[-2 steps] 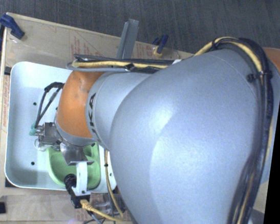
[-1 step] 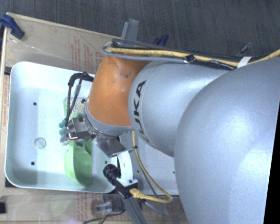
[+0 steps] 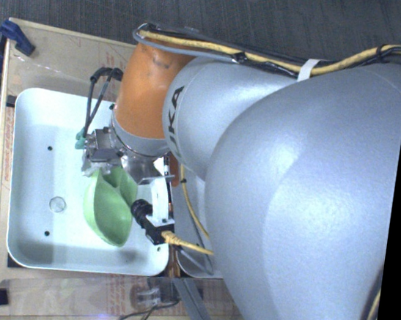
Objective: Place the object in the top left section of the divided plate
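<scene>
1. Dark carpet-like flooring surrounds the wooden bench (image 3: 55,298), which carries the white bin (image 3: 25,168) on your left of the view.
2. Note the grey arm (image 3: 292,191): it covers most of the right half of the view and hides whatever lies beneath it; its orange band (image 3: 148,85) sits above the wrist.
3. Locate the green object (image 3: 111,213) inside the bin, toward its right side. Its long axis runs from upper left to lower right, with the broad rounded end pointing toward the bin's lower right corner.
4. Check the gripper (image 3: 104,160): it sits directly over the object's upper end. You cannot tell how far the pincer is open, nor whether it grasps anything.
5. Observe yellow cables (image 3: 274,59) along the arm.
</scene>
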You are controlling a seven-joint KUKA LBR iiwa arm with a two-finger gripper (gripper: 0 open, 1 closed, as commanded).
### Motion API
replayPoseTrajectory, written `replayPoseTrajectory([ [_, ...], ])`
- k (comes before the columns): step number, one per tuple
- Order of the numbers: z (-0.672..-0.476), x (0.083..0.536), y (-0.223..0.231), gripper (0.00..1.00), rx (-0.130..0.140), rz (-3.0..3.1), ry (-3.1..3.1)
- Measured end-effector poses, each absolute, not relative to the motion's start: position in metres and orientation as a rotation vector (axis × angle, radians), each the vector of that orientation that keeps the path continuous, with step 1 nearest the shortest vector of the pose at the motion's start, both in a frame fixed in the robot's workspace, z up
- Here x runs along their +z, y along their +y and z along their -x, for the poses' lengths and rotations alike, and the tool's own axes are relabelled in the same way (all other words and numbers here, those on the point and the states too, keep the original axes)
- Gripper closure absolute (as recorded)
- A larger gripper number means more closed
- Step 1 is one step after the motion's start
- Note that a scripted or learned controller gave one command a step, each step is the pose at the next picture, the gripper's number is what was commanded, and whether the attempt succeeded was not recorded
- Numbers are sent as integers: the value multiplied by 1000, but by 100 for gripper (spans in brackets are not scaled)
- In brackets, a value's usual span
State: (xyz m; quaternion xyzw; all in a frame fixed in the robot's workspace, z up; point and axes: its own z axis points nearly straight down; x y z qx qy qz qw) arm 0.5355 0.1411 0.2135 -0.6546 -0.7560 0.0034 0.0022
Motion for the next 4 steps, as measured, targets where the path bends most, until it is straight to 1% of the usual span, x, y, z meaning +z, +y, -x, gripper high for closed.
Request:
replayPoseTrajectory([
  [1, -542, 215, 90, 100, -36, 2035, -2391],
  [2, -549, 238, 131, 100, 9, 2023, -2395],
  [3, -519, 208, 95, 100, -72, 2105, -2332],
  [4, -585, 185, 128, 100, -65, 2034, -2397],
])
